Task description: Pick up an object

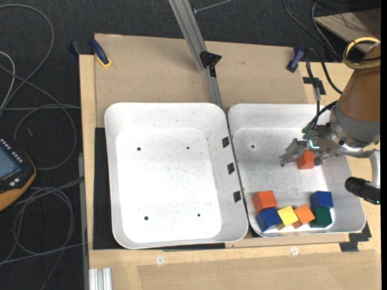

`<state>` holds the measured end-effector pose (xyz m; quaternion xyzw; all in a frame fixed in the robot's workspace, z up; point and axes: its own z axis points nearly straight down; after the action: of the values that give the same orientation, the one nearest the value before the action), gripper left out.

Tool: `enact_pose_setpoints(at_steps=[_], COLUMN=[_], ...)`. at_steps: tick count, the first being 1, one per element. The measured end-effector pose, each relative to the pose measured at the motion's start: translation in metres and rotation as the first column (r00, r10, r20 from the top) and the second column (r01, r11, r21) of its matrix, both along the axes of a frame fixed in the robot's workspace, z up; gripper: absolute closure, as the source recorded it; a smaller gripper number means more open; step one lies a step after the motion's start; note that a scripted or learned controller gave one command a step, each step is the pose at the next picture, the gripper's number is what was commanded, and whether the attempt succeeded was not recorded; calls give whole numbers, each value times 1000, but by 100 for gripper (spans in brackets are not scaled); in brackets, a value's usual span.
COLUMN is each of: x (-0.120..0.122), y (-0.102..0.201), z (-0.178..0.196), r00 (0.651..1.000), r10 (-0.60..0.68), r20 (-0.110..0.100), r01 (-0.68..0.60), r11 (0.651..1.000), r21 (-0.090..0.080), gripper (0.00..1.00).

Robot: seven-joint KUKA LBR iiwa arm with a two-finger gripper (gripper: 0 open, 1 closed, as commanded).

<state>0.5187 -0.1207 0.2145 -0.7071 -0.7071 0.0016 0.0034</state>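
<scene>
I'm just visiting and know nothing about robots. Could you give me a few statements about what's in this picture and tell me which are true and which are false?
1. All the coloured blocks are in the right bin. True.
2. The hand is over the left bin. False: it is over the right bin, in its upper part.
3. An orange-red block sits at the hand, apart from the other blocks. True.
4. The yellow block lies alone at the far edge of its bin. False: it is in the cluster at the near edge, between a blue block and an orange block.
5. A green block lies just below a blue block at the near right corner. True.
</scene>
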Motion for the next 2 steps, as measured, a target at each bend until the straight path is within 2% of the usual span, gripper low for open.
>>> enact_pose_setpoints(at_steps=[1,2], x=[1,3], y=[0,1], z=[3,-61], r00=[1000,1000], r10=[0,0], r20=[7,-1], r01=[0,0], r11=[1000,1000], r21=[-1,0], gripper=[0,0])
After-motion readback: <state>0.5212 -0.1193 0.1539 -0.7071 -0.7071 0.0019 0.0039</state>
